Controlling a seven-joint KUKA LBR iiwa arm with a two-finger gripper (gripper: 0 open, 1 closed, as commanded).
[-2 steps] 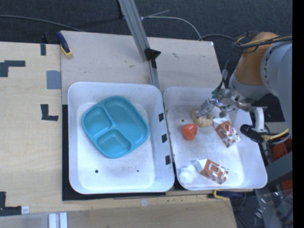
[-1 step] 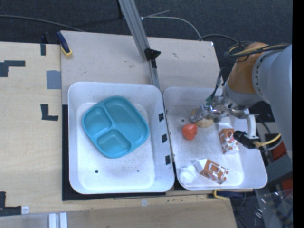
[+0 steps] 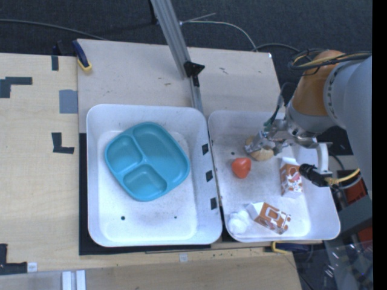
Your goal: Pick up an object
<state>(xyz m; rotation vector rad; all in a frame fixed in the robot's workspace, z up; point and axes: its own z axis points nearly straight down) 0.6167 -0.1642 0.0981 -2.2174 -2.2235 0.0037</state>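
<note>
Hand (image 3: 261,142) low in right bin (image 3: 320,222), at a tan roll (image 3: 263,153); finger state: cannot tell. Red tomato (image 3: 241,167) just left. Two orange-white packets (image 3: 291,179) (image 3: 271,217), print unreadable. White ball (image 3: 237,223) in near corner. Blue tray (image 3: 147,160) in left bin (image 3: 103,222).

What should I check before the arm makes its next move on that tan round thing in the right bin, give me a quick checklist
1. Gripper is over the right bin: ok.
2. Gripper is at the tan round object: ok, it sits right at the object's upper left edge.
3. Object is actually held: cannot tell, the view is too blurred there.
4. Neighbours are apart from the target: ok, the red object lies just below and left with a small gap; the orange and white packet is farther right.
5. Other items are out of the way: ok, the second packet and white ball lie near the front edge.
6. Blue divided plate is in the left bin, away from the arm: ok.
</note>
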